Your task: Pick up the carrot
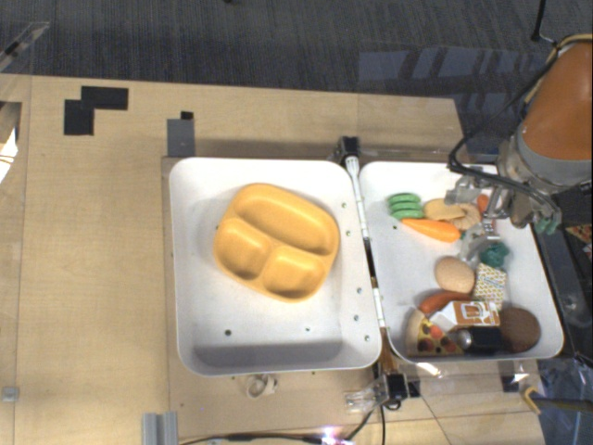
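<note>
The worktop (83,276) is light wood and carries two shallow white bins set side by side. The landmark for all positions below is the divider rail (363,239) where the two bins meet.

Left of the rail: the left bin (199,332) holds one item, a yellow three-section tray (276,239), lying near the bin's centre and well apart from the rail.

Right of the rail: the right bin (394,276) holds a cluster of items.
- A green ridged piece (404,204) lies near the rail, toward the far end of the bin.
- The carrot (434,230) lies just beside the green piece on its near side, orange, roughly horizontal, pointed end toward the rail. It rests on the bin floor.
- A tan, flat item (450,211) touches the carrot's far edge.
- A beige oval item (454,273) lies farther from the rail than the carrot, toward the near end.
- A reddish sausage-shaped item (435,300) and a small printed box (475,313) lie closer to the near wall.
- A dark brown round item (519,328) sits in the near corner farthest from the rail.

My claw (482,239) is over the right bin, beside the thick end of the carrot, on the side away from the rail. I cannot tell whether it is released or clenched. A teal object (495,254) sits right next to it.
</note>
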Action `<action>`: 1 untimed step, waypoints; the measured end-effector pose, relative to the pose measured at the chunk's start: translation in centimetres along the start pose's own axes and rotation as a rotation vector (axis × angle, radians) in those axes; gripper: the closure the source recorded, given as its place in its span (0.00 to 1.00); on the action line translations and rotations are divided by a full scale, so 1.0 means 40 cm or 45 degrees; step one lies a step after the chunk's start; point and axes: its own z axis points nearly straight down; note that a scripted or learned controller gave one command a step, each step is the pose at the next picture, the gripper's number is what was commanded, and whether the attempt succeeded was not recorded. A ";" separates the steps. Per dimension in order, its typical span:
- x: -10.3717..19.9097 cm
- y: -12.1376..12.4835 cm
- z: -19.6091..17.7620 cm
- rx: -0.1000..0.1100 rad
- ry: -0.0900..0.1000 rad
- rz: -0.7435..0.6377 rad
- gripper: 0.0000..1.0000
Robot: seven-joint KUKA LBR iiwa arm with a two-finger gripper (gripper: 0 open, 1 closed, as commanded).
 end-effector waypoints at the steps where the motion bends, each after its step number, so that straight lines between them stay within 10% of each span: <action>1: -0.085 0.016 0.335 0.001 -0.009 -0.303 0.00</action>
